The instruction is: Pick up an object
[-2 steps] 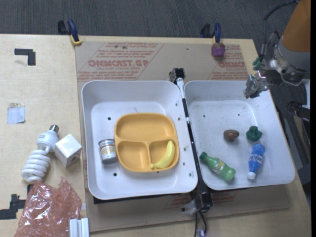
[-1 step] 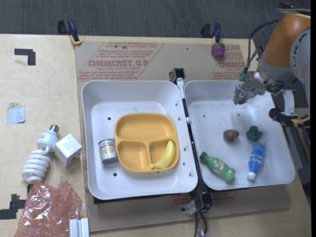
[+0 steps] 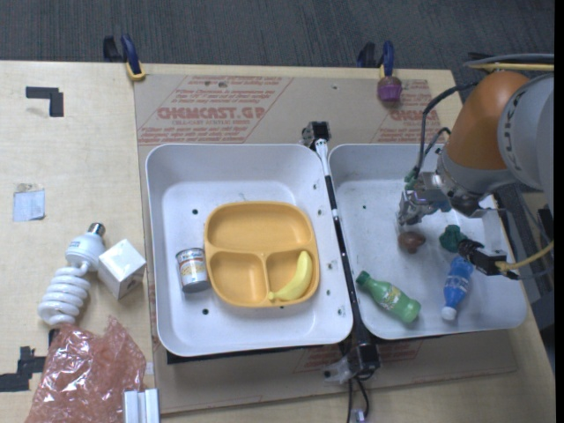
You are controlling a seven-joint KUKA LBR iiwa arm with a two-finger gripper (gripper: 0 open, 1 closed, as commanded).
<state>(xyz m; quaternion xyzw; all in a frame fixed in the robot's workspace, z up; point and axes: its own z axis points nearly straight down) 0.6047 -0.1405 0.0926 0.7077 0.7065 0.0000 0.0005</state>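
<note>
Reaching in from the right, the grey KUKA arm (image 3: 520,122) with its orange band hangs its two-finger gripper (image 3: 412,217) low over the right-hand white bin (image 3: 370,170), directly above a small brown rounded object (image 3: 411,241) that lies on the bin floor; the fingertips sit just over the object's top, and whether they are parted, closed or pinching it cannot be told from this slanted overhead view. Near the brown object, to its right, lies a small dark green piece (image 3: 452,234), and below that a clear bottle with a blue cap (image 3: 456,287) rests on its side, tilted toward the bin's front edge. A green bottle with a yellow label (image 3: 389,296) lies at an angle near the bin's front left corner, well apart from the gripper. The left-hand white bin (image 3: 167,201) holds a yellow divided plate (image 3: 256,236) with a banana (image 3: 298,278) in its lower right compartment, and a small can (image 3: 191,269) stands just beside the plate's left edge. Outside the bins, on the wooden bench (image 3: 70,174) at left, lie a white spiral light bulb (image 3: 69,280), a small white box (image 3: 122,267) touching it, and crumpled reddish plastic wrap (image 3: 84,373) near the front corner. A purple object (image 3: 389,87) sits behind the right bin on the cardboard sheet (image 3: 220,104), by a blue clamp (image 3: 387,55).
</note>
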